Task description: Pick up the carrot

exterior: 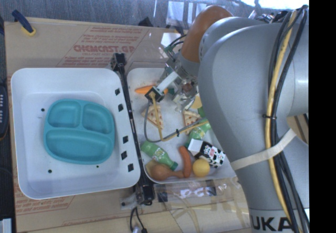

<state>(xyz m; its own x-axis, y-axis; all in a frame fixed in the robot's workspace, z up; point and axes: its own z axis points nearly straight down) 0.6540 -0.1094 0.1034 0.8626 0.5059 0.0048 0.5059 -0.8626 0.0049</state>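
Observation:
The carrot [142,89] is a small orange piece lying near the far left wall of the right bin [137,137]; its right end is hidden behind the robot's wrist hardware. My gripper [185,92] hangs low over the far part of the same bin, a short way right of the carrot, with the big grey arm covering the bin's right side. I see nothing orange at the gripper.
The right bin also holds waffle pieces [154,116], a green bottle [159,154], a red sausage [185,159], a lemon [200,167], a cow-patterned carton [214,155] and a brown item [159,172]. A teal divided plate [79,131] lies in the left bin [21,122].

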